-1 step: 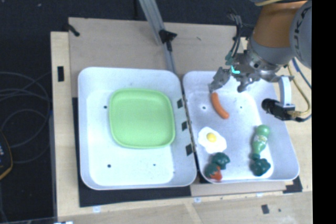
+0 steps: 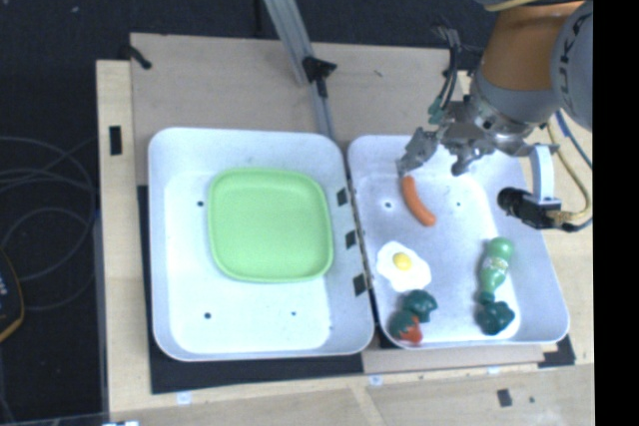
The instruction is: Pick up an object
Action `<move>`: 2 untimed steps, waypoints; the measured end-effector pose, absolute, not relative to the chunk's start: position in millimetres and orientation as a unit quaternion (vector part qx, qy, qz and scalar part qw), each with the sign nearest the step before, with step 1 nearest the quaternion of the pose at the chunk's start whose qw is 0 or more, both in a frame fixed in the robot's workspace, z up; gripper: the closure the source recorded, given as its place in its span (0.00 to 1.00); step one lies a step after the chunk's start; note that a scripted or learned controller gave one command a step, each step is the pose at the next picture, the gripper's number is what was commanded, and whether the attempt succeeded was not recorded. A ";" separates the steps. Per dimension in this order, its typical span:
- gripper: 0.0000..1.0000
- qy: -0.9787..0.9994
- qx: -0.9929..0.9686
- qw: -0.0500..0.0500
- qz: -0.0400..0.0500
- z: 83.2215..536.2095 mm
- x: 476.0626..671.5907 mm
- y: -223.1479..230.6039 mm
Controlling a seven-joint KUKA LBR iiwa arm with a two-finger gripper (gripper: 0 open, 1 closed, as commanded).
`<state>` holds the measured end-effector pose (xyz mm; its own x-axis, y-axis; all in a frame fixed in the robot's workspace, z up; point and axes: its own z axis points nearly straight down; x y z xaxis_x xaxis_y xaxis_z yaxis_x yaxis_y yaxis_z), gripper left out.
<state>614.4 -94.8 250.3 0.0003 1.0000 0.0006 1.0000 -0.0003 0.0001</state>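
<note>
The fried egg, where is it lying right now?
The fried egg lies in the right bin, near its left wall, below the orange sausage and just above the broccoli.

Arm (image 2: pixel 539 25) cut off at the right edge of the camera view above the orange band. Tabletop (image 2: pixel 200 75) cropped at the bottom edge. Small green and red items (image 2: pixel 411 312) at the right bin's (image 2: pixel 544 264) near wall too blurred to identify. Cables (image 2: pixel 40 175) on the left running out of view.
</note>
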 end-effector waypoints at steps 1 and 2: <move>0.00 -0.707 -0.707 0.001 0.001 206.6 608.1 -97.0; 0.00 -0.707 -0.708 0.001 0.002 155.3 608.5 -107.9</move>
